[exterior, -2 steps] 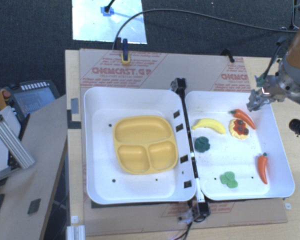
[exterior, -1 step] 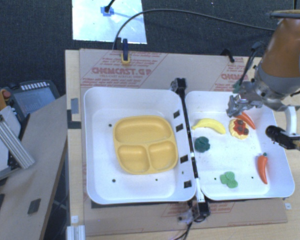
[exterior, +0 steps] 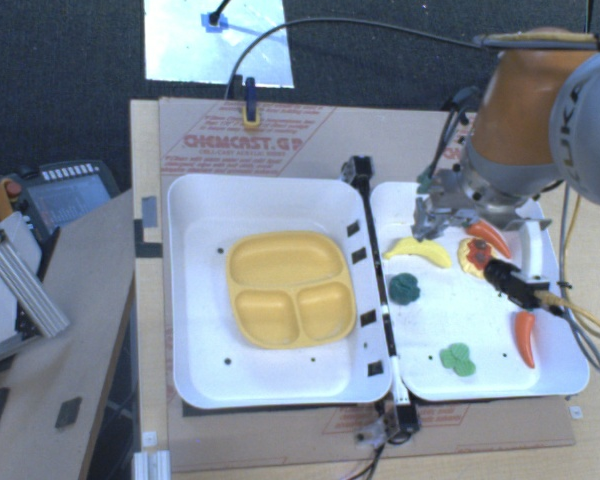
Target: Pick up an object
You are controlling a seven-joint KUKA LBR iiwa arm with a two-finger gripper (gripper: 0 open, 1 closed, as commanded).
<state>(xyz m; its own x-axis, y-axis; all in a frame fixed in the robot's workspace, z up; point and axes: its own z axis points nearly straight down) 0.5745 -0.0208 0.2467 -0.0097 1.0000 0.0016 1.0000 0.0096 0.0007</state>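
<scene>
1. Over the right bin (exterior: 570,373) I see the gripper (exterior: 435,218) low at the far end; whether it is apart or together I cannot tell.
2. Just beside it, toward the camera, lies the yellow banana (exterior: 420,252).
3. Nearby I see a dark green piece (exterior: 405,288) and an orange carrot (exterior: 525,338) well apart.
4. My left bin (exterior: 195,298) holds a yellow tray (exterior: 285,288).

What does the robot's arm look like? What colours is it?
The arm is fat and round, grey with a big orange band near the wrist. At its end sits a small grey metal gripper. Thin dark cables run along its side.
</scene>
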